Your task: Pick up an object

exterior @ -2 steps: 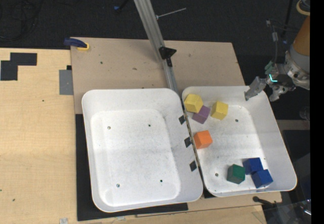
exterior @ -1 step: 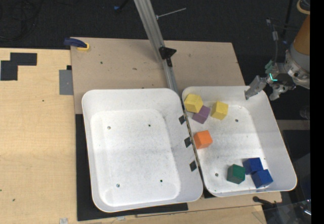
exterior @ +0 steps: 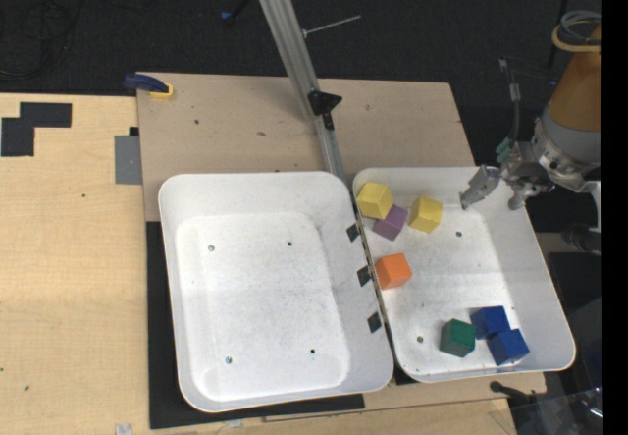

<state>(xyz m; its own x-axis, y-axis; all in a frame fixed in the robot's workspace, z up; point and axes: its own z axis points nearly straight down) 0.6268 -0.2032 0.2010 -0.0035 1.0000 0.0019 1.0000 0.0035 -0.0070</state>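
The right bin [exterior: 520, 266] holds several blocks. Two yellow blocks [exterior: 374, 198] [exterior: 426, 214] and a purple block [exterior: 392, 221] lie near its far left corner. An orange block [exterior: 393, 270] sits by the left wall. A green block [exterior: 456, 337] and two blue blocks [exterior: 490, 321] [exterior: 507, 346] rest near the front edge. My gripper [exterior: 498, 190] hovers over the bin's far right part, open, with nothing between its fingers. It is to the right of the nearer yellow block and apart from it.
The left bin [exterior: 196, 227] stands beside the right one, with black clips [exterior: 364, 274] along the shared wall. A slanted aluminium bar [exterior: 294, 50] rises behind the bins. A small blue and yellow item [exterior: 149, 84] lies at the bench's far left.
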